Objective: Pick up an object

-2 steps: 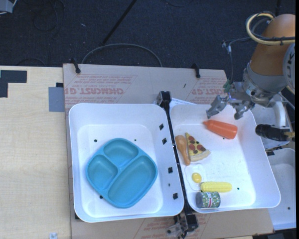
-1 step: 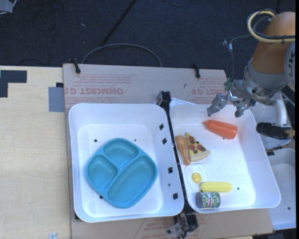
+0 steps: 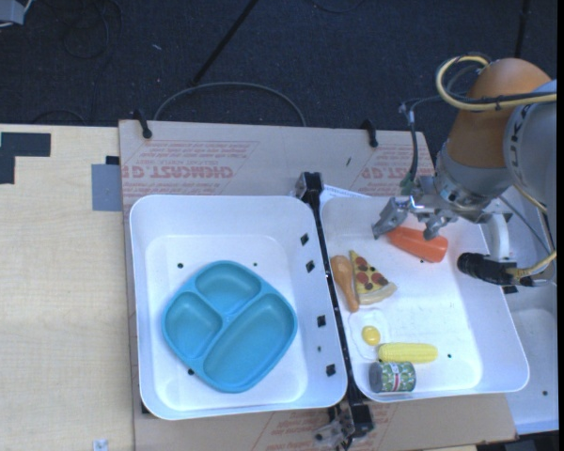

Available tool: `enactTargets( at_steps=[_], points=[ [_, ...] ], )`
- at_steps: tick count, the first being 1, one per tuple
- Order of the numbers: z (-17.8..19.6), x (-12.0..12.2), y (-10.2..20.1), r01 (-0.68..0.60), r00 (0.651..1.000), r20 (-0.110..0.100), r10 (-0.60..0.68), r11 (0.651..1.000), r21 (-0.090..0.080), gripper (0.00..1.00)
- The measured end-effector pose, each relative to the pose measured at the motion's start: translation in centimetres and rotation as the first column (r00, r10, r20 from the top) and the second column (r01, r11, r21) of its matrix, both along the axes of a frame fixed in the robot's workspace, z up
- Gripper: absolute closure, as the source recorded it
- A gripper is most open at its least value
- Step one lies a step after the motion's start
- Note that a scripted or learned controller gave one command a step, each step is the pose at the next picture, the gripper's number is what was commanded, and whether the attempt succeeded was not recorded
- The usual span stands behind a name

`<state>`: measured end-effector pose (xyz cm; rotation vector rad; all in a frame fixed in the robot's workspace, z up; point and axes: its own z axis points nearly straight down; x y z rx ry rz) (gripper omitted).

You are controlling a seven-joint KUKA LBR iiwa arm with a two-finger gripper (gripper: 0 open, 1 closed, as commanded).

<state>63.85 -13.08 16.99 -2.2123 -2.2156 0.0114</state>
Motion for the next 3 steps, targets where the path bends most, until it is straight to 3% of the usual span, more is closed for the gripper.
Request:
enactTargets(
  at_steps=[1,2,3],
  points=[
    [-4.8,-0.6,0.2,0.000,1.000,0.000,0.000,1.000,0.000,0.00],
    [-8.2,-0.4,0.3,0.003,1.000,0.015,-0.003,1.000,0.000,0.00],
    [-7.2,-0.3,0.4,0.003,1.000,0.015,-0.003,1.000,0.003,1.00]
  ],
)
